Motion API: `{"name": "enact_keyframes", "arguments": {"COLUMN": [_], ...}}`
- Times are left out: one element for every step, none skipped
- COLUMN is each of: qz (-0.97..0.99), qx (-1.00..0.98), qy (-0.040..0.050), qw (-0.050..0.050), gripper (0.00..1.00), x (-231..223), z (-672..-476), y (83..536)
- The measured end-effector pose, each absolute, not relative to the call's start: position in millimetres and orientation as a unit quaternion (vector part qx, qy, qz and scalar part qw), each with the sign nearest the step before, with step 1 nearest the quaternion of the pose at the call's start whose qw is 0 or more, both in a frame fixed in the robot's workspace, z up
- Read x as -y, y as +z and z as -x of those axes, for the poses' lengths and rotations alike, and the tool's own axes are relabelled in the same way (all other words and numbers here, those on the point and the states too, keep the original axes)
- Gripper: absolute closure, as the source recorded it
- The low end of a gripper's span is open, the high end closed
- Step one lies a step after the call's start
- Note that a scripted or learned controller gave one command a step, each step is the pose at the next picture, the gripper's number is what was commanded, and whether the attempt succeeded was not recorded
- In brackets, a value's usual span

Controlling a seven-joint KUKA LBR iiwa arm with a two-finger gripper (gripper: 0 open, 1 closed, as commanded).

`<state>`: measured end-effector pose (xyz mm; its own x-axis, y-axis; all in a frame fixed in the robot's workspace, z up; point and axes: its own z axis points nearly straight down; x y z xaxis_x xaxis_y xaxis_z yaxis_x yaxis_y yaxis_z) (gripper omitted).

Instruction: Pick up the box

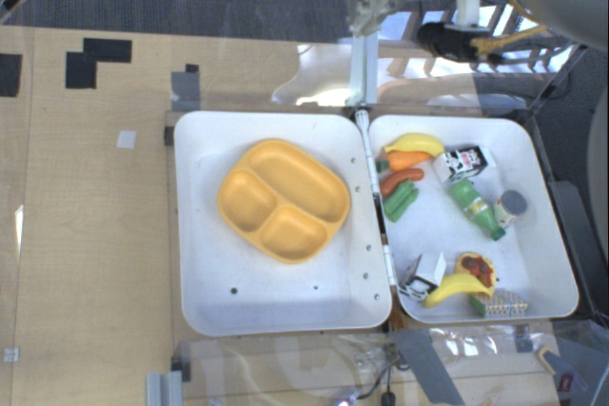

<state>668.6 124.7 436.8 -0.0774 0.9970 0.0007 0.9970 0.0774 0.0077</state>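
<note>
I see the end effector (366, 9) hanging above the bench's (86, 204) far edge, just beyond the seam between the two bins; I cannot tell its state from here. The box (462, 163), white with dark print, lies in the right bin (542, 204) near its far wall, well short of the end effector. Beside the box I see a banana (414, 145), a carrot (404, 174) and a green bottle (476, 209). The left bin (200, 280) carries a yellow divided plate (283, 199).
</note>
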Motion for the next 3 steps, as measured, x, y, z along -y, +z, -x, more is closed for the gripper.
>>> {"name": "enact_keyframes", "arguments": {"qz": [-0.739,-0.798,-0.850], "qx": [-0.674,-0.602,-0.528], "qy": [0.0028,0.0030,0.0032], "qw": [0.002,0.001,0.001], "gripper": [1.00,1.00,1.00], "x": [-137.6,-157.2,-195.9], "z": [-668.7,-668.5,-668.4], "y": [436.5,436.4,436.2]}}
